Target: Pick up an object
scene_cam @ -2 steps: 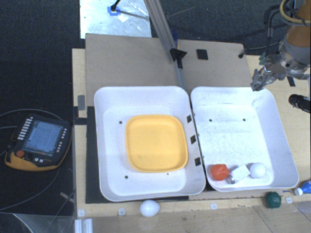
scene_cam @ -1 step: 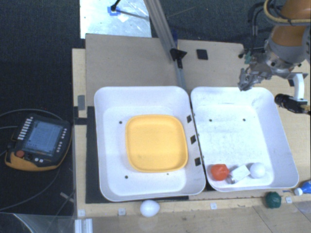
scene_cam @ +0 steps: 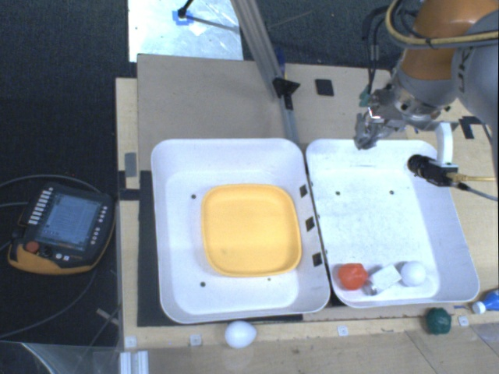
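Note:
The right bin holds three small things along its near edge: a red-orange lump, a white and grey block and a white ball. In the left bin lies a yellow square plate. My gripper hangs over the far left corner of the right bin, well away from the three things. Nothing shows between its fingertips.
A white egg-shaped thing lies on the bench in front of the left bin. A dark green ball and a blue-capped item sit off the right bin's near corner. A teach pendant rests at the far left.

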